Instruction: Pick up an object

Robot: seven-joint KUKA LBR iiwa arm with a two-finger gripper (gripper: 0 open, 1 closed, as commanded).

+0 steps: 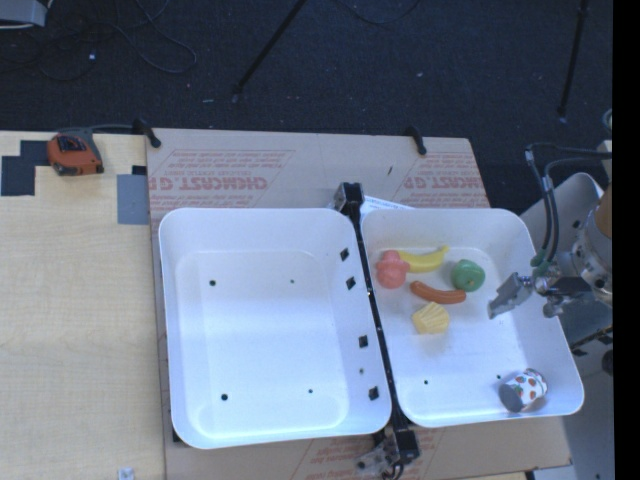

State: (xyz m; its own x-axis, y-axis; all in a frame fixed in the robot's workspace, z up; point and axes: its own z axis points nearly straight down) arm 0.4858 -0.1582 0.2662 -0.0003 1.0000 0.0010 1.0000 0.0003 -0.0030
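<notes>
The hand (515,295) sits over the right edge of the right bin (470,408); whether it is open or closed cannot be told from this slanted view, and nothing shows in its grip. The likeliest target, a red sausage-shaped toy (437,292), lies to the hand's left in the view, its long axis running roughly left-right, toward the hand. A green ball (467,274) stands just beside it, between toy and hand.
</notes>
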